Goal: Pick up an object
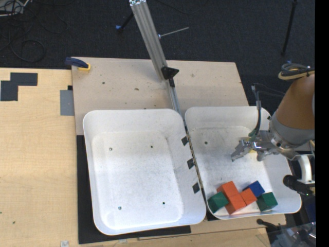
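Blocks (241, 195), orange, green and blue, lie clustered in the near corner of the right bin (218, 125), and we see them well apart from the gripper (240, 153). We see the gripper over the bin's middle with its fingers spread apart and nothing between them. Beside it, the left bin (97, 122) rests on the table (123, 81).

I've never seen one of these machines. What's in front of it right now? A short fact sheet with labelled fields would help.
arm: grey with an orange band, reaching in from the right
gripper: above the right bin's bare middle, holding nothing visible
right bin: blocks clustered at its near edge
blocks: orange blocks, blue block, green blocks
left bin: white, shallow
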Motion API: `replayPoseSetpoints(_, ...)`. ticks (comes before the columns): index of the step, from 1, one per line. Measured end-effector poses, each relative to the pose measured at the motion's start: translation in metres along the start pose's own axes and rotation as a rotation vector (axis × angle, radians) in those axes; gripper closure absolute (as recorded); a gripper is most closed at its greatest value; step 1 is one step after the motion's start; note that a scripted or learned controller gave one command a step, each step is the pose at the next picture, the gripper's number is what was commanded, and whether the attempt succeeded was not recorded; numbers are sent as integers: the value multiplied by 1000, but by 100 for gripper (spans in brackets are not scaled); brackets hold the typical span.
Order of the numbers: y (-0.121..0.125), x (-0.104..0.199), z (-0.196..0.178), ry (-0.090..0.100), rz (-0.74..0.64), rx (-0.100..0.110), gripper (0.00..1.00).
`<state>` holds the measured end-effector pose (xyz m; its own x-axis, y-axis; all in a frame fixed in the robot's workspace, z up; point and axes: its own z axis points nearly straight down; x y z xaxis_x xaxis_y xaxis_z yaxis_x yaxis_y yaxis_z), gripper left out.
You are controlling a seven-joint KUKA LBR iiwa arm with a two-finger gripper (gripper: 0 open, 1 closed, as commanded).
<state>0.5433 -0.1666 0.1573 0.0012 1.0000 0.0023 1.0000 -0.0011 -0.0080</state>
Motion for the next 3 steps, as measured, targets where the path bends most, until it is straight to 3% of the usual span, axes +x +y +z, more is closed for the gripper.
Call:
replayPoseSetpoints(1,8,2,59,1,3,1,0)
replayPoseSetpoints(2,8,0,46,0,11,-3,100)
replayPoseSetpoints(3,8,1,4,-2,3,-9,100)
